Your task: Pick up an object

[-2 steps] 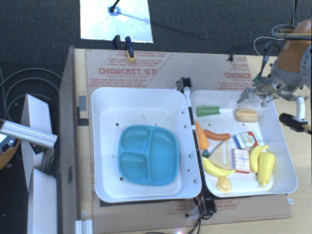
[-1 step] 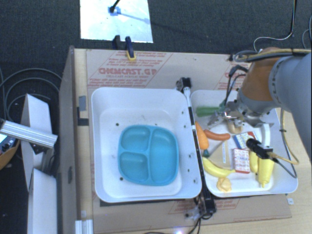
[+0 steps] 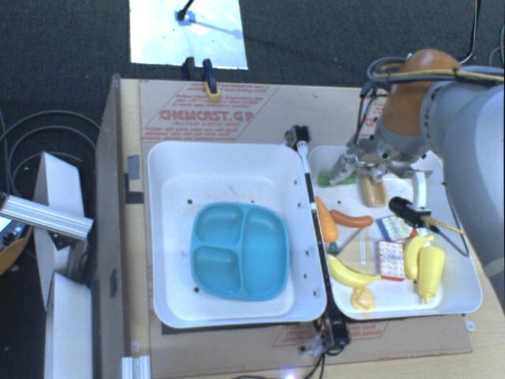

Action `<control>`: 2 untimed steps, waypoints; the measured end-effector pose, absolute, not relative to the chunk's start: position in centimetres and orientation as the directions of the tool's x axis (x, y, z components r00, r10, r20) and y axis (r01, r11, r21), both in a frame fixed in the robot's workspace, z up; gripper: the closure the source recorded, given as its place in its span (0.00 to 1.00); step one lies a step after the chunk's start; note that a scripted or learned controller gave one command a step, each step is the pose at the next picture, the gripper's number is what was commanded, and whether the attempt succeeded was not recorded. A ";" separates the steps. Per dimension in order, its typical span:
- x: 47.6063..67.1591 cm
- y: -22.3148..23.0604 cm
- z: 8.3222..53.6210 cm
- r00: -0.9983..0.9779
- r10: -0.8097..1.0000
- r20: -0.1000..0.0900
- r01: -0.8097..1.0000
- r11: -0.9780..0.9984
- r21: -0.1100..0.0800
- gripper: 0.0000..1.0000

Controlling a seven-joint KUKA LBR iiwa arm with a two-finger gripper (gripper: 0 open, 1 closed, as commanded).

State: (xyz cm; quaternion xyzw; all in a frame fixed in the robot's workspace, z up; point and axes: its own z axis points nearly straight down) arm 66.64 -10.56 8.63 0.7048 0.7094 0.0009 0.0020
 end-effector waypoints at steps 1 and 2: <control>66.2 -13.4 8.6 0.000 1.000 -0.002 1.000 0.000 0.006 0.00; 65.1 -14.8 9.8 0.000 1.000 -0.001 1.000 0.000 0.003 0.00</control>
